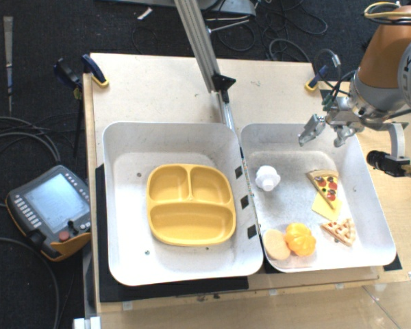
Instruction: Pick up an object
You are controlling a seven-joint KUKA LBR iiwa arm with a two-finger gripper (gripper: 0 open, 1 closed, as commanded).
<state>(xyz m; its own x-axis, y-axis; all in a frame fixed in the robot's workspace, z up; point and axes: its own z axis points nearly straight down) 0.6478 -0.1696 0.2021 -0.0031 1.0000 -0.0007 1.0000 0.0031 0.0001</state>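
While no item is yet taken, entry reads as approach step, pre-grasp.

- Gripper [327,131]: over rear edge of right bin [378,204], jaws spread wide, nothing between them. Looks above the bin floor, though height is hard to judge from this slant.
- Right bin contents: white cup [267,178] nr left wall; pizza slice [326,185] just below gripper; cheese wedge [323,205] touching it; waffle piece [339,231]; orange item [300,238] beside pale round item [277,245] at front.
- Left bin [116,204]: yellow divided tray [190,204].
- Likely target: pizza slice, nearest. Long axis runs front-to-back, tip pointing toward front-right.
- Next move calls for: shift forward, descend, jaws set across the slice's short axis.
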